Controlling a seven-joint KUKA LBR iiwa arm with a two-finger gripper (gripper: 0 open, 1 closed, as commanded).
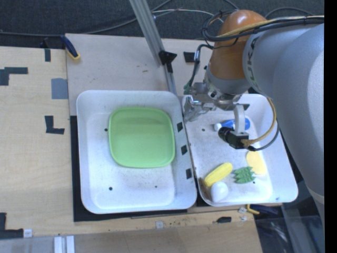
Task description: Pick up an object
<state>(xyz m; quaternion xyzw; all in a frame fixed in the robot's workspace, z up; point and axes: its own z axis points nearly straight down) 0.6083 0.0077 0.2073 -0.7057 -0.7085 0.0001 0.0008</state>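
1 arm bends low, gripper over the right bin's left rim.

One fixed overhead camera, slanted down — both white bins framed, arm entering right

Grey arm reaching from right, wrist down

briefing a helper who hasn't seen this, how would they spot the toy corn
Look in the right bin, toward its near edge. The toy corn lies there slanted, with a white ball just below it and a green leafy piece to its right. It is the long, ridged yellow piece.
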